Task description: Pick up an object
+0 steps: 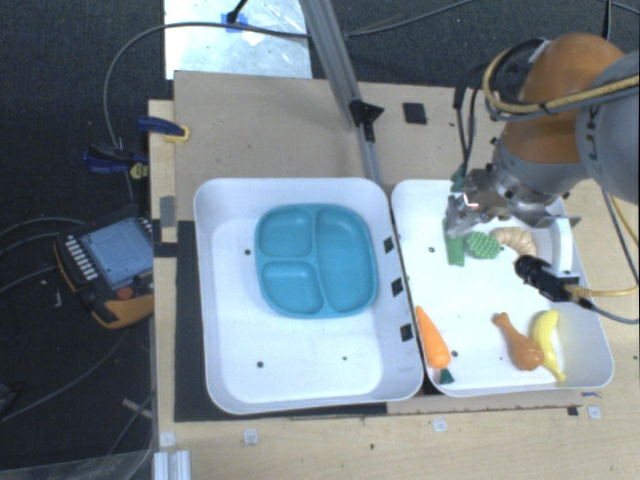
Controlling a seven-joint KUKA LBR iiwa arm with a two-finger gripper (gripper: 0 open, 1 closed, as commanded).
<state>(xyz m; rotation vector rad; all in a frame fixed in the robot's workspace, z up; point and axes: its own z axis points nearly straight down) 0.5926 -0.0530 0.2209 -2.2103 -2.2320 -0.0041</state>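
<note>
My gripper point(463, 213) hangs over the upper middle of the right bin point(590, 368), at the end of the grey arm with its orange band. Directly below its tip lies a green toy vegetable point(478, 245) with a flat green stem on its left; whether the gripper touches it I cannot tell. A tan croissant-like piece point(516, 236) lies just right of the green toy. Nearer the front of this bin lie an orange carrot point(432, 336) against the left wall, a brown drumstick point(517, 341) and a yellow banana point(548, 342).
The left bin point(225, 368) holds a blue divided plate point(316, 259). A black cable connector point(540, 274) juts over the right bin beneath the arm. A slanted grey pole point(340, 68) rises behind the bins. Clamps and a handheld device point(110, 263) lie off to the left.
</note>
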